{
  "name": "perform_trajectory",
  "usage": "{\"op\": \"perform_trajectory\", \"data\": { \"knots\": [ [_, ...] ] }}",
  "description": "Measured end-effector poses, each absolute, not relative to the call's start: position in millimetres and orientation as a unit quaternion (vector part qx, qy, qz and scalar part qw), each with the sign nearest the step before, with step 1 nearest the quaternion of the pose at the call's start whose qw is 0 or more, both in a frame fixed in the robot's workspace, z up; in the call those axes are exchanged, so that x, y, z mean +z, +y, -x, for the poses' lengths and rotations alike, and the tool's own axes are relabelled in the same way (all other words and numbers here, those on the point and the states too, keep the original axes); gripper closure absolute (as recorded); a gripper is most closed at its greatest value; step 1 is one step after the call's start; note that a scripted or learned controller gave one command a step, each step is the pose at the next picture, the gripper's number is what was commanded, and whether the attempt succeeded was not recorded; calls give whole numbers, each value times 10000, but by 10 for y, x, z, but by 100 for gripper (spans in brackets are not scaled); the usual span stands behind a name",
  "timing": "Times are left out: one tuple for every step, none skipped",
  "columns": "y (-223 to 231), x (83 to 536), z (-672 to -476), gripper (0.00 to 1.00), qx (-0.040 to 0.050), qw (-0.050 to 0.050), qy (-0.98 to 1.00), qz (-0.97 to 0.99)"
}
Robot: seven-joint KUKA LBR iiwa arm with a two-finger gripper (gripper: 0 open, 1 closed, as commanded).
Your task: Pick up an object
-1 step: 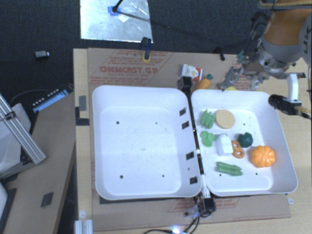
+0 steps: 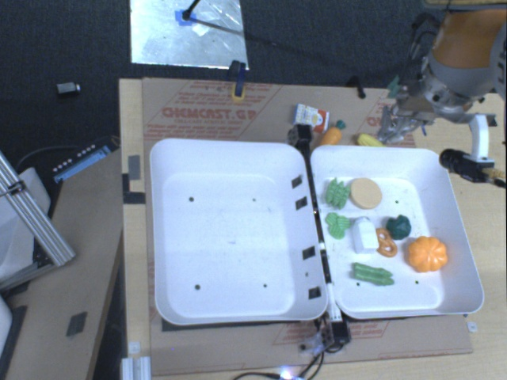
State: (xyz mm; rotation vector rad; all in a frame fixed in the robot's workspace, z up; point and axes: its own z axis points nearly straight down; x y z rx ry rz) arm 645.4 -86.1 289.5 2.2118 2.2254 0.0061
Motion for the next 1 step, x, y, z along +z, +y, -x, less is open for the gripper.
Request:
{"op": "perform_trajectory", "data": {
  "knots": [
    [-922,3243,-6702,100,26,30,7094,-7048]
  ]
}}
